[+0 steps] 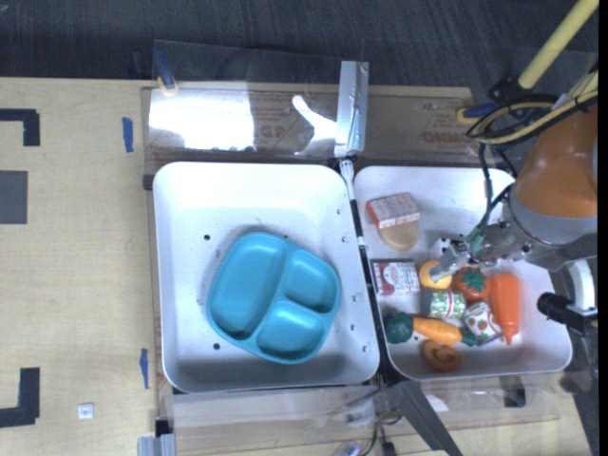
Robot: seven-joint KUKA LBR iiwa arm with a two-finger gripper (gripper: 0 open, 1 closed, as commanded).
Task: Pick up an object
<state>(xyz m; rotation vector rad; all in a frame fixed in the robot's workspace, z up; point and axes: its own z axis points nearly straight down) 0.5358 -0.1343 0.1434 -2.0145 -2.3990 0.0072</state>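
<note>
The right bin (446, 183) holds several toy foods: a tan bread block (394, 218), a red and white packet (397, 277), a yellow piece (435, 275), a red tomato (470, 282), a large orange carrot (505, 302), a green can (446, 305), a small carrot (436, 330) and a brown ring (440, 354). My gripper (467, 251) hangs low over the middle of this bin, just above the yellow piece and the tomato. Nothing is visibly lifted in it. The arm's orange band (568, 164) rises behind it at the right.
The left bin (190, 207) holds a blue divided plate (274, 295). A metal divider (351, 107) stands at the back between the bins. Yellow and black cables (513, 112) hang at the upper right. A small patterned carton (482, 323) lies beside the large carrot.
</note>
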